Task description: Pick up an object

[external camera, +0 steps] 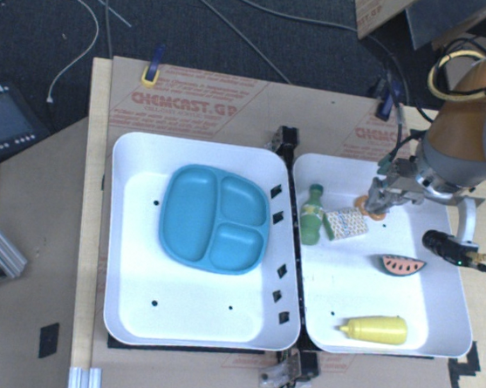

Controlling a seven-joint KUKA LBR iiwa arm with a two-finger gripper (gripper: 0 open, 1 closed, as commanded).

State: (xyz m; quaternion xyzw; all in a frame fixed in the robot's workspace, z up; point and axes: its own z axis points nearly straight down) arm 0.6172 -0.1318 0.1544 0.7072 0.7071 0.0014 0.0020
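My gripper (375, 205) reaches down into the back of the right bin (440, 309), just above a small orange object (364, 204) that peeks out beside its fingers. A patterned white sponge-like block (346, 223) lies just in front and to the left of the gripper. A green bottle (312, 214) lies along the bin's left wall. A watermelon slice (401, 265) sits right of centre, and a yellow mustard bottle (375, 329) lies near the front edge.
The left bin (126, 289) holds a blue divided plate (215, 219). A black clamp bar (290, 238) runs between the two bins. Cables and a black connector (447, 246) hang at the right bin's far right edge.
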